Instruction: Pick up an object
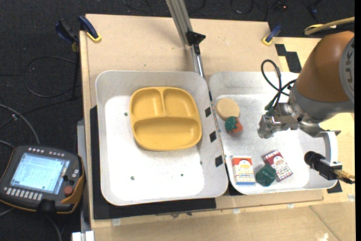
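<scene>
Two white bins sit mid-frame. At right, the gripper hovers, finger state unclear, near small boxes at lower right: light, stiff, probably best pinched across their narrow sides.

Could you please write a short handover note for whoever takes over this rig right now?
Pincer: low over the right bin, nothing visibly held; whether it is open or shut cannot be told.
Right bin: tan round block, small green-and-red toy beside it, white card box, green lump, red-and-white packet along the near edge.
Left bin: yellow divided plate.
Done: nothing picked up yet.
Left: grasp one object and lift it.
</scene>
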You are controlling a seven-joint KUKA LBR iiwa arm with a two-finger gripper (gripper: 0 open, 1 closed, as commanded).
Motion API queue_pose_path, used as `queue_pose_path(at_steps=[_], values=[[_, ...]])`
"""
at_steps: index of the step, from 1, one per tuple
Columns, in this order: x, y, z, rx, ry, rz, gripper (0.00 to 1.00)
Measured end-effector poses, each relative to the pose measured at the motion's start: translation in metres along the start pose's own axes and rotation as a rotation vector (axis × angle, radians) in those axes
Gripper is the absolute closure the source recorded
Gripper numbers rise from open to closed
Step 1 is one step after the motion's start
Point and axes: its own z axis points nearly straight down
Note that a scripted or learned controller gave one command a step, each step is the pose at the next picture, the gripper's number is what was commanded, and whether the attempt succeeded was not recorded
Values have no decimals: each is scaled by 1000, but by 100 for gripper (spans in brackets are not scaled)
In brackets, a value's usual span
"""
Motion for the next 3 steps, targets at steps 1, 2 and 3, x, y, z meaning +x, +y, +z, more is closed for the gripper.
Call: queue_pose_path(at_steps=[1,2,3], values=[[6,1,-61,-3,-1,-1,100],[53,27,-68,2,2,-5,100],[98,49,-52,5,1,-5,100]])
